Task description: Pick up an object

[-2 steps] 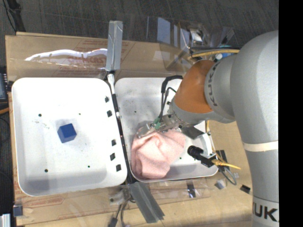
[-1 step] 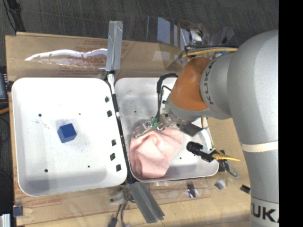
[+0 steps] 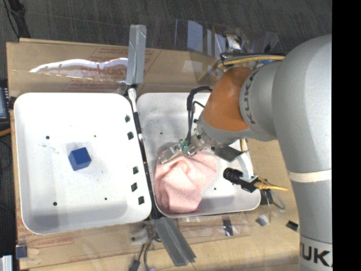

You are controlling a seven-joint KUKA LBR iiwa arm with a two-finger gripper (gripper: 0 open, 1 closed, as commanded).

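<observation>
The claw (image 3: 189,145) was down in the right bin (image 3: 169,109), right at the top edge of a pink cloth (image 3: 183,179). Couldn't tell how the claw was set or if it had hold of anything. The cloth lay bunched by the bin's near edge, long axis slanting from near-left to far-right. A blue cube (image 3: 79,158) sat mid left bin (image 3: 34,112).

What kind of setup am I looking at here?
Likely a lab test bench for robot picking: two white bins taped on cardboard, a blue cube, a pink cloth, and the arm.
</observation>
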